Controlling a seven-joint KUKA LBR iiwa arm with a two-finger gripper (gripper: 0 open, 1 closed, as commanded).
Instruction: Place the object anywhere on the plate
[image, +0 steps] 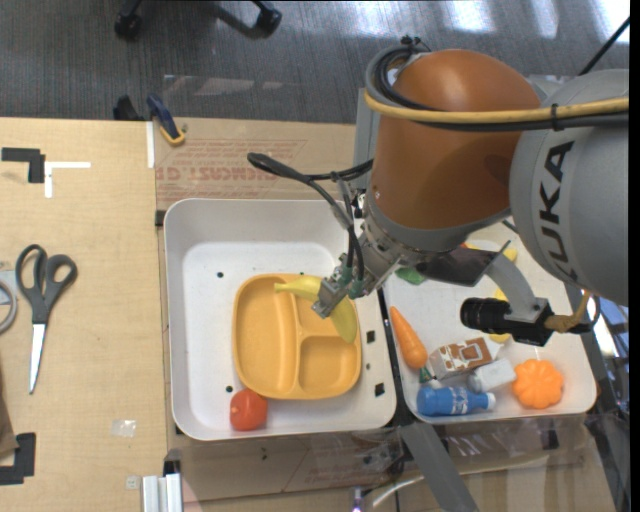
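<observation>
- Task status: I judge the placement nearly done but not confirmed. The banana (346, 320) is at the upper right edge of the yellow divided plate (262, 340), partly over its rim and partly over the tray area.
- Gripper (331, 298): directly on top of the banana's middle. I cannot tell from this angle whether it is wide, narrow or clamped on the fruit, nor whether the banana rests on the plate or hangs just above it.
- Remaining, in my judgement: confirm that the banana is seated on the plate, release if it is held, then lift the arm clear.
- Left bin (190, 300): holds the plate, which has the banana at its edge. A red tomato (248, 410) sits on the bin floor just off the plate's lower left corner.
- Right bin (445, 315): holds a carrot (408, 338) near the dividing wall, a small brown-and-white carton (460, 358), a blue bottle (455, 402) lying on its side, and a small orange pumpkin (540, 385) towards the right.
</observation>
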